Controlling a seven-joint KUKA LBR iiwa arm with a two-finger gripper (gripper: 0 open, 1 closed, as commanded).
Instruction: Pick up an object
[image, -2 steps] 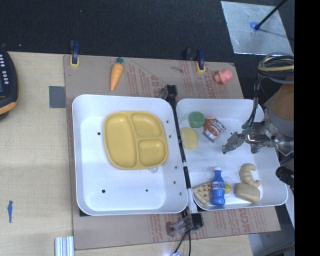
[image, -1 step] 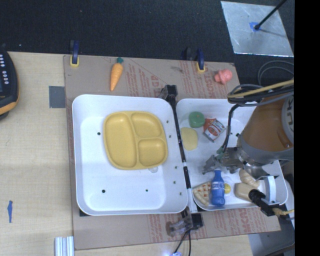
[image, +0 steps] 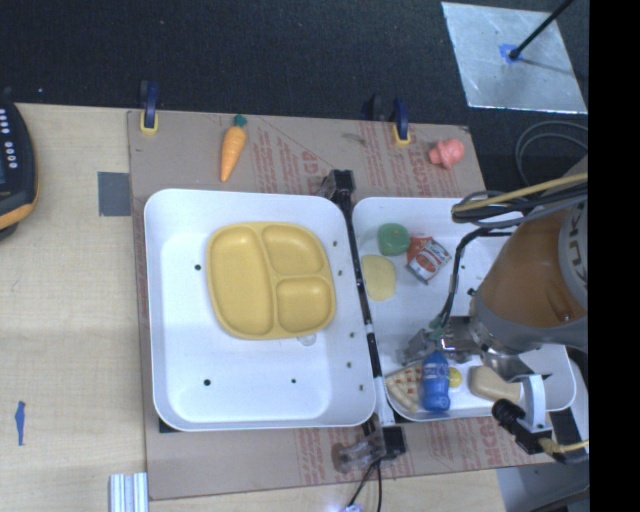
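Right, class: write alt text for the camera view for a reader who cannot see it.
The end effector hangs over a blue bottle in the right bin. The left bin bears a yellow divided plate.

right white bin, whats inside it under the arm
Inside the right white bin: a green round piece, a pale yellow piece, a red-and-white packet, and a blue bottle on a tan flat item. The grey arm covers the bin's right part.

the arm (image: 530, 285) covers much of the right bin (image: 400, 212), hiding its right side. the gripper (image: 432, 352) is partly masked by the wrist. a black device (image: 12, 165) is cut off at the left edge.
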